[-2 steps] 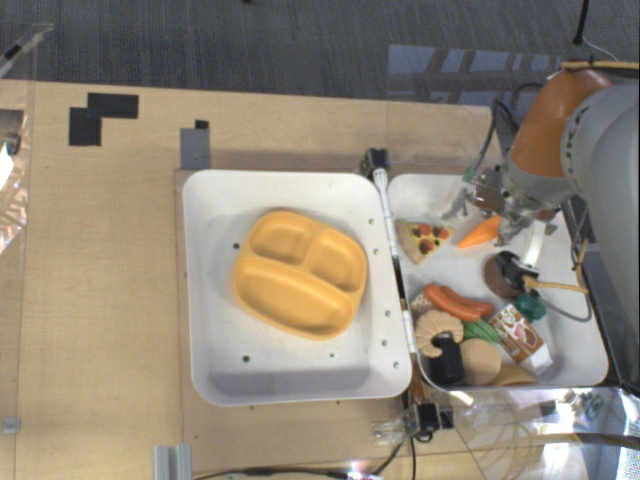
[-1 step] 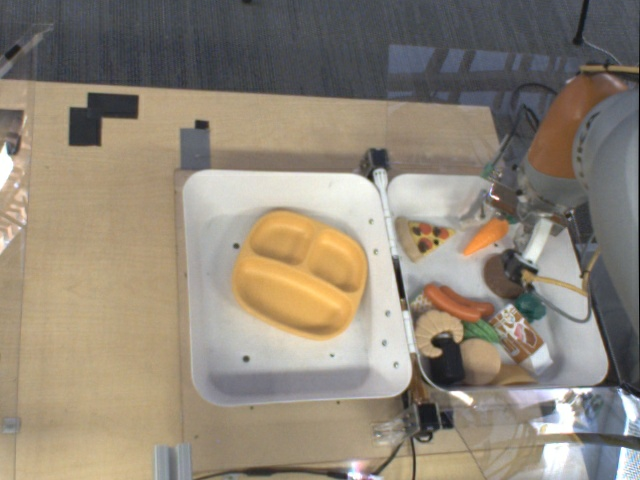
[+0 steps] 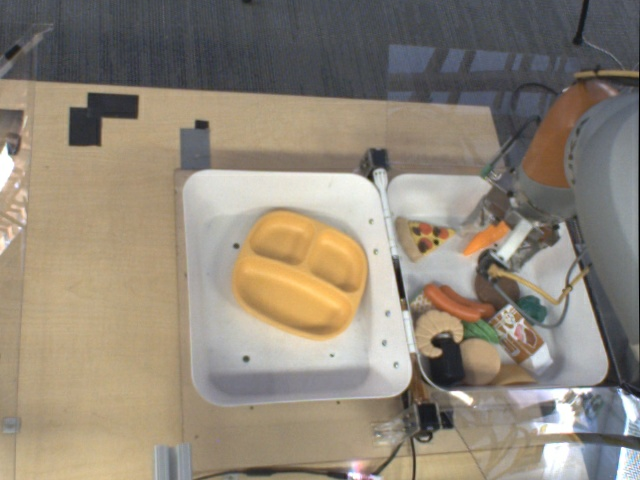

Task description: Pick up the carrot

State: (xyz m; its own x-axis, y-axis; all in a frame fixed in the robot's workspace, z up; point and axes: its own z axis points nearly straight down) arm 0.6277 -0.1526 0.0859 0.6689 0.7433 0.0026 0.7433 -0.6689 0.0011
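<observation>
carrot: small orange tapered toy carrot in the right white bin, upper part, long axis running lower-left to upper-right | gripper: we see it right at the carrot's upper-right end | fingers: we cannot tell their state

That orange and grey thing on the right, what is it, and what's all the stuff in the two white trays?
It is a robot arm, grey with an orange band, reaching in from the right. One camera fixed above the bench looks down at a slant. At the arm's tip is a two-finger gripper, and the small orange carrot it is meant to pick up sits right at that tip, though I cannot tell whether the carrot is actually gripped. The left bin holds a yellow divided plate. The right bin holds toy food: a pizza slice, a sausage, a small brown carton and a few other pieces piled near the front.
</observation>
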